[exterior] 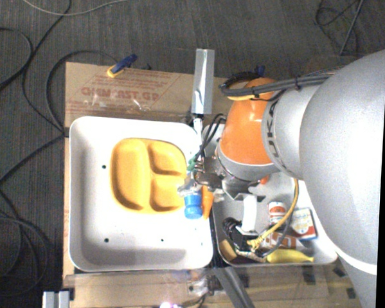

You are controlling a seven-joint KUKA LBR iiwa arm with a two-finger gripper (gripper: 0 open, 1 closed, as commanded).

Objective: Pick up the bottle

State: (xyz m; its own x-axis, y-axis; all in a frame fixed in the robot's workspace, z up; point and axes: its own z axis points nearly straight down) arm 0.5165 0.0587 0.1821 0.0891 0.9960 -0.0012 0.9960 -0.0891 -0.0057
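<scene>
There were two white bins on the bench, side by side: the left bin (85, 241) and the right bin (322, 253). There was one grey arm (334, 145) with one orange band (245, 130), and it covered much of the right bin. The left bin held one yellow tray (130, 172) with three dips in it, one big and two small. Nothing sat in the dips. That bin also held one small blue bottle (193, 207), close to its right wall and just beside the tray's right edge. One thin orange thing (207, 202) was right next to the bottle, by the wall between the bins. The right bin held one yellow banana (290, 256) near its front wall, one small box with red on it (302, 225), one little white pot (277, 209) and some dark bits that were too hard to make out. The claw (194, 182) was right above the bottle, at its top end. I could not tell if the claw was spread, pressed together or pinching the bottle. The bottle's long side ran up and down in the view, with its pale top toward the claw and its blue end toward the front of the bin. One brown cardboard sheet (138, 92) lay behind the bins, with one blue and yellow clip (122, 64) on it.
</scene>
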